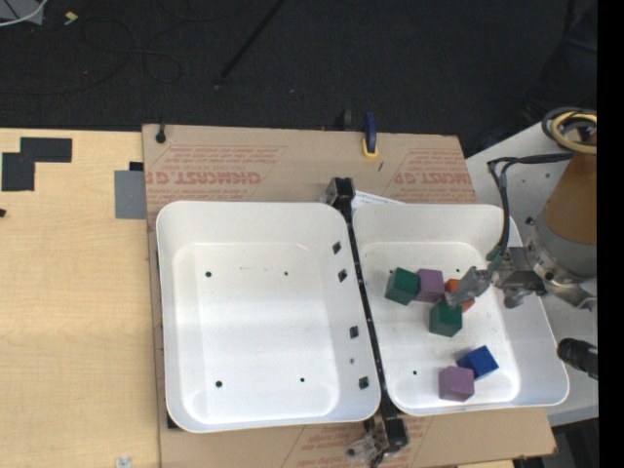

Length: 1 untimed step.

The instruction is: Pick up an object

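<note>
Here we find the gripper (472, 289) low over the right bin (526, 398), right of frame centre, among a cluster of blocks: a green cube (402, 287) touching a purple cube (430, 285), another green cube (446, 319) just below. We cannot tell whether it has hold of anything. Lower right sit a blue cube (480, 362) and a second purple cube (455, 383).

Red upside-down print, unreadable, on cardboard sheet (292, 164)

left bin (195, 261) open throughout, right bin (419, 232) crowded mid-floor by clustered blocks (429, 295), far strip free
</note>
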### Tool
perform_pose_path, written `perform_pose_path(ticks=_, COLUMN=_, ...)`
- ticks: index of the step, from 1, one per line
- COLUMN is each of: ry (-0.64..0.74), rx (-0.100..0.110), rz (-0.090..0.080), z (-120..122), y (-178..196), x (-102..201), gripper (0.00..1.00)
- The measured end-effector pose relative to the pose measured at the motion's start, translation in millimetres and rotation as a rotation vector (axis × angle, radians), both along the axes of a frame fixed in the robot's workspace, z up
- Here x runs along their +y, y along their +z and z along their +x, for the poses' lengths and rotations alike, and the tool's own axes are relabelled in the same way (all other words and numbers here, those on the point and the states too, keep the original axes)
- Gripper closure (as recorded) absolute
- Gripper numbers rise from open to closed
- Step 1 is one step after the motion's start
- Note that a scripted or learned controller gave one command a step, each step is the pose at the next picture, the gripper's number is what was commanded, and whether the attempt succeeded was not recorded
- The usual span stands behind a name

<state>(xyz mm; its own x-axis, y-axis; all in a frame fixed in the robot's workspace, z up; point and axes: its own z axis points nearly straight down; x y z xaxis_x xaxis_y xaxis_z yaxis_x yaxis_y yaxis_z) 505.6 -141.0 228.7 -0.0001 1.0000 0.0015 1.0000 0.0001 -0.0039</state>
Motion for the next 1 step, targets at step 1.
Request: perform_pose_path(ticks=1, ry=0.001, rx=-0.029, rz=-0.01, z=49.5, y=-116.5, x=1.6, gripper=0.0)
